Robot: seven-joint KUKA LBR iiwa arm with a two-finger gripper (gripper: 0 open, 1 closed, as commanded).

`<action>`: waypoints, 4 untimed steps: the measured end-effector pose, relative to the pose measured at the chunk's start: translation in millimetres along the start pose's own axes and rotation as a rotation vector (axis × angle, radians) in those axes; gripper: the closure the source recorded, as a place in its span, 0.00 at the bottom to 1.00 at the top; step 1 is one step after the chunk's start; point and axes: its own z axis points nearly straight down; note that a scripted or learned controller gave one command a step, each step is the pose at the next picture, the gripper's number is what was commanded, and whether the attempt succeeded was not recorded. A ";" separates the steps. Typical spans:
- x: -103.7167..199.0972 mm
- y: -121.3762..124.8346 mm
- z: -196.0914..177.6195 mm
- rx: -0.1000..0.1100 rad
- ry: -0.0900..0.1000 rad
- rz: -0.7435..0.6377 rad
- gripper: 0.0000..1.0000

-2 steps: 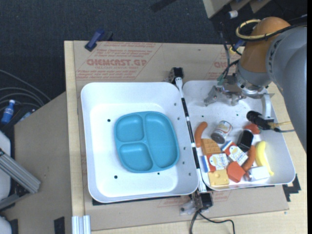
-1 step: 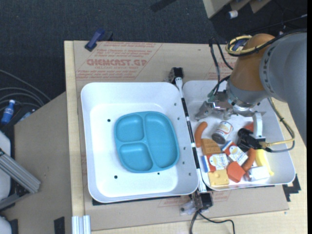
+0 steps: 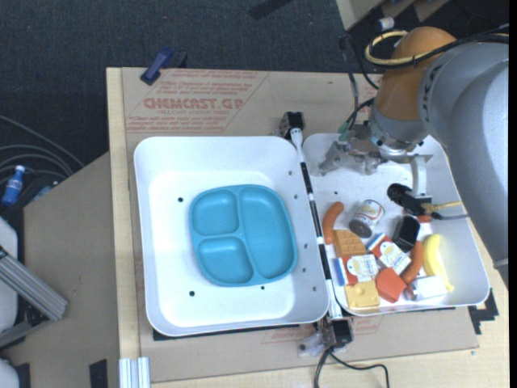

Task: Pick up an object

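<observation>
1. Grey arm with the orange band reaches in from the right; the gripper (image 3: 353, 157) sits over the far part of the right bin (image 3: 459, 293), near the divider between the two bins. Jaws state: cannot tell, too small and partly hidden by the wrist.
2. Nothing visibly held. Step judged: approach or search phase, pick not yet made.
3. Candidate objects are all in the right bin, bunched toward its near half: orange sausage-shaped piece (image 3: 333, 219) by the divider, small round tin (image 3: 368, 212), cracker-like tan square (image 3: 350, 243), black block (image 3: 406, 232), banana (image 3: 434, 257), red block (image 3: 391, 284), yellow waffle-like slab (image 3: 362, 297), a few small packets among them.
4. Left bin (image 3: 153, 233) holds a blue divided plate (image 3: 241, 234) in its middle, nothing else.
5. Next move likely needs the gripper to come toward the near side and descend on one item. The sausage piece and the tin look the most separate; the pile at the near right corner is touching or overlapping, so a clean grasp there is harder.
6. Room: the far part of the right bin is bare, good for descent. Sausage piece lies just beside the divider wall, so finger clearance there is tight. Banana and packets are close to the right rim.
7. Cables trail at the counter's far right corner near the wrist.
</observation>
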 end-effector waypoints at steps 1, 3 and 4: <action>-38.2 -92.9 0.6 0.003 0.000 0.003 0.00; 11.4 -106.6 -111.2 -0.001 0.000 -0.001 1.00; 32.3 -160.8 -172.2 0.001 0.000 0.000 1.00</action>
